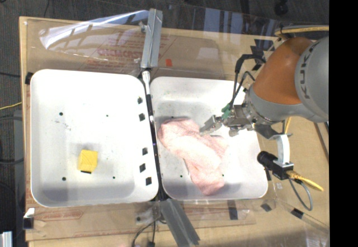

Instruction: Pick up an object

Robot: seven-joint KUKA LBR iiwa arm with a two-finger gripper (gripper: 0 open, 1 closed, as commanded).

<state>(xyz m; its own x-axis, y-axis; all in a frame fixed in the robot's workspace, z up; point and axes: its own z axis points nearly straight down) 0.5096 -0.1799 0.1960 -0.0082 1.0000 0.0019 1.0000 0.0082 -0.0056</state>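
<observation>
The pink cloth (194, 155) lay crumpled in the right bin (168, 90), stretched along a diagonal from near the divider (146, 128) at its upper left end down toward the bin's lower right corner. The gripper (215, 124) hung low over the same bin, reaching in from the right, with its tip just beside or touching the cloth's upper right edge; the bulk of the cloth lay down and to the left of it. Whether the gripper was open, closed, or pinching any fabric could not be told from this angle, since its tip blurred into the cloth. My guess was that a grab would go best across the cloth's narrow width, near its upper end, which sat closest to the tip. A small yellow block (88, 160) sat well apart in the left bin (45, 89), far from the arm (285, 81). Part of the maker's name, "KU", showed on the grey arm housing at the right; red printing on the clear plastic sheet (112, 33) above the bins was too faint to read.
</observation>
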